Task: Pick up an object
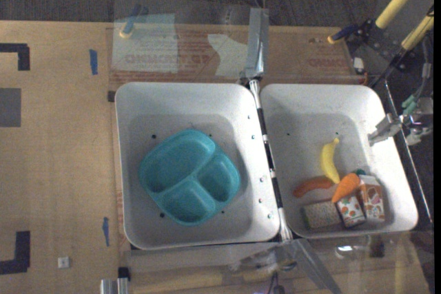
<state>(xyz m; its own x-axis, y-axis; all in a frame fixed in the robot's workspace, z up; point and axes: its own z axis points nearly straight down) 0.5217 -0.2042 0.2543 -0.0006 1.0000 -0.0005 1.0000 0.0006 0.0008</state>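
**Bench state: right bin loaded, gripper at right rim**

Two shallow white plastic bins sit side by side on the wooden bench. The left bin (131,217) holds a teal plastic divided plate (189,177) with three compartments, lying flat near the bin's centre and turned at a diagonal.

The right bin (310,103) holds the loose objects, all clustered in its near-right part:
- Yellow plastic banana (330,159): long axis close to vertical in the view, slightly curved, upper tip pointing toward the far-right, lower end toward the cluster.
- Orange toy carrot (346,186): long axis diagonal, running from lower left to upper right.
- Orange-red curved sausage-shaped piece (313,186): long axis roughly horizontal, just left of the carrot, below the banana.
- Beige speckled rectangular block (320,214), at the near edge.
- Two small printed cartons: red-and-white one (351,211), orange-and-white one (373,201), touching each other, under the carrot's end.

Gripper (386,129): seen at the right bin's right rim, above the wall, apart from every object. Whether it is spread or closed cannot be told; nothing visible in it.
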